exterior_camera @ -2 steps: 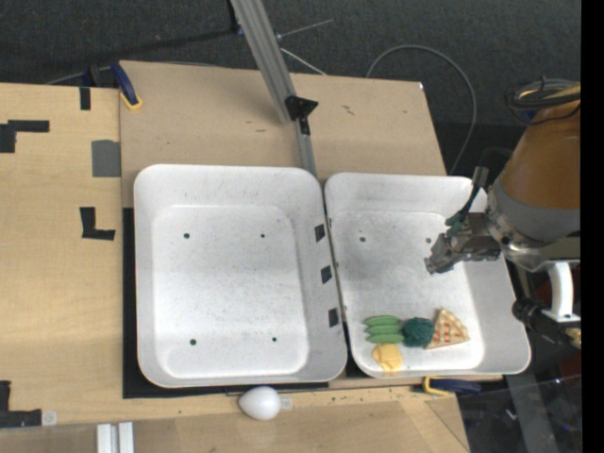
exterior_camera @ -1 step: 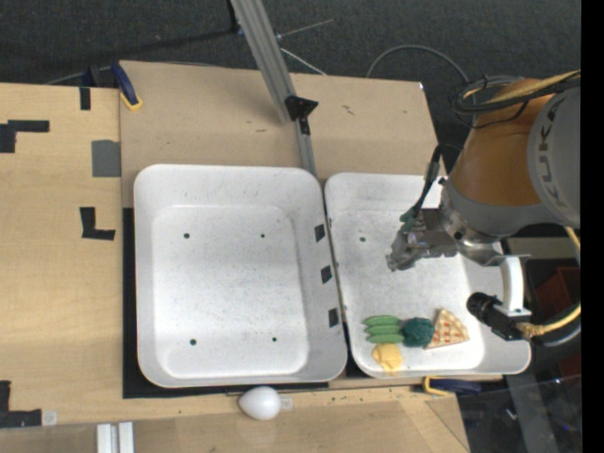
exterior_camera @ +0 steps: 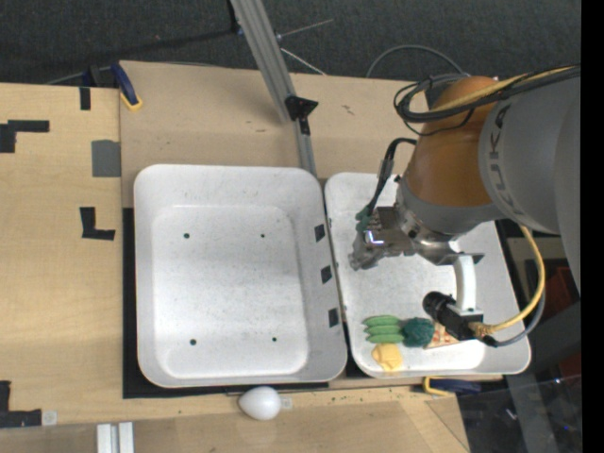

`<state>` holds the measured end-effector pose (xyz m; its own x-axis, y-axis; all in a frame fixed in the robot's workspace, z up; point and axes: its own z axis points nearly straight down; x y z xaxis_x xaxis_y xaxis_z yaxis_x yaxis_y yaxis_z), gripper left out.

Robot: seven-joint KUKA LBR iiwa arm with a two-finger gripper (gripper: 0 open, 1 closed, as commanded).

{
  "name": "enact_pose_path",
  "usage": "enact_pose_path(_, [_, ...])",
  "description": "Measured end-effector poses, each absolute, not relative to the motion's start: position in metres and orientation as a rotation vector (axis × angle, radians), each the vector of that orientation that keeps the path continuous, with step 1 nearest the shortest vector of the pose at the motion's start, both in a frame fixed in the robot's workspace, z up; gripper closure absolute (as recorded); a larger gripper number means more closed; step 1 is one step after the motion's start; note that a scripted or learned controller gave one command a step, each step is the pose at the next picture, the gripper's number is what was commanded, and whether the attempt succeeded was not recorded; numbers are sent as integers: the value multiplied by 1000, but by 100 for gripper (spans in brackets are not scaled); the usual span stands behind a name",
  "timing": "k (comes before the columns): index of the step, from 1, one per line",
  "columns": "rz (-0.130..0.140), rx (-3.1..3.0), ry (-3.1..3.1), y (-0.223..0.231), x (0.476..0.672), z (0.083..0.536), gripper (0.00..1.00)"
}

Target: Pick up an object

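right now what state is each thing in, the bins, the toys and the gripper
left bin: sits flat, nothing lies in it
right bin: holds toys at its near edge
green toy: lying loose
dark green toy: lying loose
yellow toy: lying loose
gripper: hovers above the right bin, apart from the toys

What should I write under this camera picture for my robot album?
Robot arm's end effector reaching into the right bin, toys piled at its near edge.

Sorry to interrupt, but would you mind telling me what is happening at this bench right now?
The grey arm reaches into the right bin, its gripper over the bin's middle. A few small things, green, dark green and yellow, lie at that bin's near edge, apart from the gripper. A white egg-shaped object sits on the bench outside the left bin.
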<state>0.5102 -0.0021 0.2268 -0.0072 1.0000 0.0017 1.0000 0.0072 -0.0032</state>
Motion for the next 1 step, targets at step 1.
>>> enact_pose_path(1, [0,-2213,-2228,42,524,234,100])
